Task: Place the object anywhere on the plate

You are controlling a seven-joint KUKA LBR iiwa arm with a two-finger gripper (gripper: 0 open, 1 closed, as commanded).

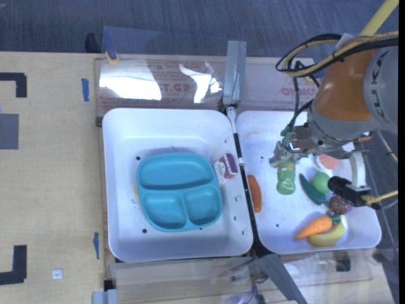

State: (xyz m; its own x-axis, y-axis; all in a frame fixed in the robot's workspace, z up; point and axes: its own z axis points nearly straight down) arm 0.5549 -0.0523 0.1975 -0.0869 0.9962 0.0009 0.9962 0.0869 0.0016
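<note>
My claw [288,159] is hovering over the green bottle [286,178] in the right bin [266,233]; its state I cannot tell. I am aiming to grip the bottle's neck squarely before carrying it to the plate [179,190].

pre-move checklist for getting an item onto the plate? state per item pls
1. Plate in left bin, upright: ok.
2. Plate compartments free: ok.
3. Gripper over right bin, above the green bottle: ok.
4. Bottle actually held between fingers: cannot tell.
5. Path over the divider: an orange item lies beside it, low: ok.
6. Neighbouring toys, carrot and banana, apart from bottle: ok.
</note>
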